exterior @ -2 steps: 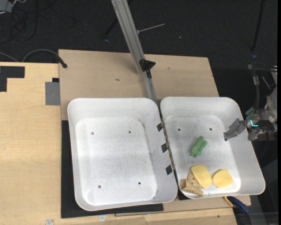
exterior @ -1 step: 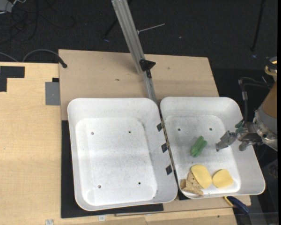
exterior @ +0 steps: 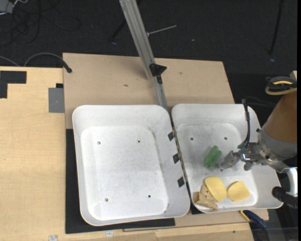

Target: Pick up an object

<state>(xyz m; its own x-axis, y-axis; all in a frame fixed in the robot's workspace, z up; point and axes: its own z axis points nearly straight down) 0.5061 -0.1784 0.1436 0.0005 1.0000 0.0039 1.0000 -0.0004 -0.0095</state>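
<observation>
— Where do you see the gripper [exterior: 230, 160]?

— You have it low over the right bin [exterior: 200, 115], reaching in from the right side. Its dark fingers point left toward the green object [exterior: 212, 156], and their tips sit just beside that object's right end.

— Is it holding anything?

— Nothing lies between the fingers. They look slightly spread, so you can read the claw as open.

— What else is in that bin?

— Near the front edge you see two yellow objects: a yellow piece [exterior: 215, 189] and a rounder yellow piece [exterior: 238, 191] just to its right. A tan crumbly piece [exterior: 206, 200] touches the first one at the front left corner.

— And the left bin [exterior: 85, 119]?

— You see its white floor with a few small dark dots.
</observation>
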